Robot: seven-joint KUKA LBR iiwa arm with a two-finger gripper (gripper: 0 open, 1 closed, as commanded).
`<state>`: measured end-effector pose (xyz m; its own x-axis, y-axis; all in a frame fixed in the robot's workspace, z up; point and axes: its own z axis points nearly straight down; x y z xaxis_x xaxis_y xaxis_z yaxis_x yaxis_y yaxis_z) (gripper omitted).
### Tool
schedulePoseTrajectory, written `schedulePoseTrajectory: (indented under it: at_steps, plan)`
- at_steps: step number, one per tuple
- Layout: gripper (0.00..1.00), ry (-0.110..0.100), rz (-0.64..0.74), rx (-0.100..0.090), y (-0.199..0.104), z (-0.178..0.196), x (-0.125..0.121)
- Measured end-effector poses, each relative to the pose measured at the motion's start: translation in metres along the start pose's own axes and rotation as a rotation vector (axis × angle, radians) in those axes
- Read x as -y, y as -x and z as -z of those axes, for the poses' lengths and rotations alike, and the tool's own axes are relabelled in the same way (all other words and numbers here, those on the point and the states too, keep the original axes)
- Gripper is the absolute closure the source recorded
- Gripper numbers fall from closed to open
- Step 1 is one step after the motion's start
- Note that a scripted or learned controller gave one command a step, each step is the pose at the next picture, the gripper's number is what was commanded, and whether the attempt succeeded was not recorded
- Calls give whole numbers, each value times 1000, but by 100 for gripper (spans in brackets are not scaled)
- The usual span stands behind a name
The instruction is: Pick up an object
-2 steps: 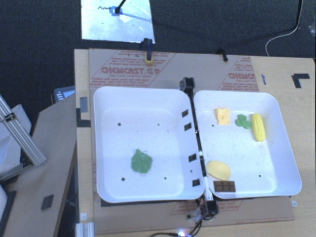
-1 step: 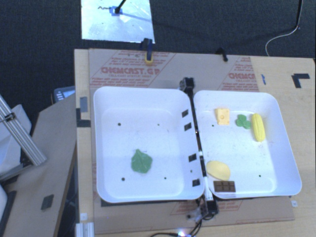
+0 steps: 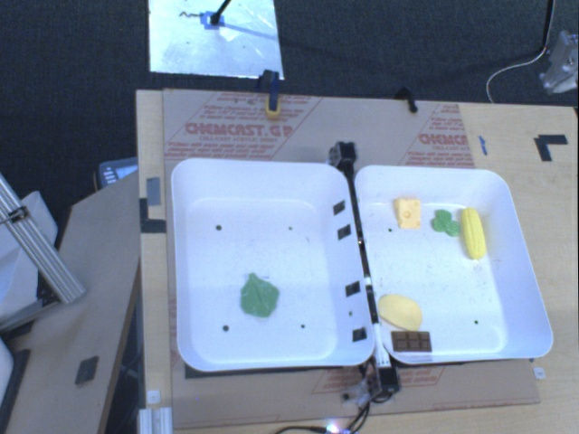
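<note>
A flat green leaf lies in the left bin, toward its front middle. The right bin holds a yellow cheese wedge, a small green piece, a yellow corn cob, a pale yellow lemon-shaped piece and a brown chocolate bar by the front wall.
The two bins meet at a ridge with black clips. They rest on a brown board on the wooden bench. A shiny metal plate lies on the dark floor behind. A metal frame stands at the left.
</note>
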<state>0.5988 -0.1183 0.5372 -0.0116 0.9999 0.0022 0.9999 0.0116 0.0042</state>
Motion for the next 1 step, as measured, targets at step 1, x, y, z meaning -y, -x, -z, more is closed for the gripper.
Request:
schedulePoseTrajectory:
  at_steps: [1]
  plan:
    - [100,-4,-14,4,50,-19,25]
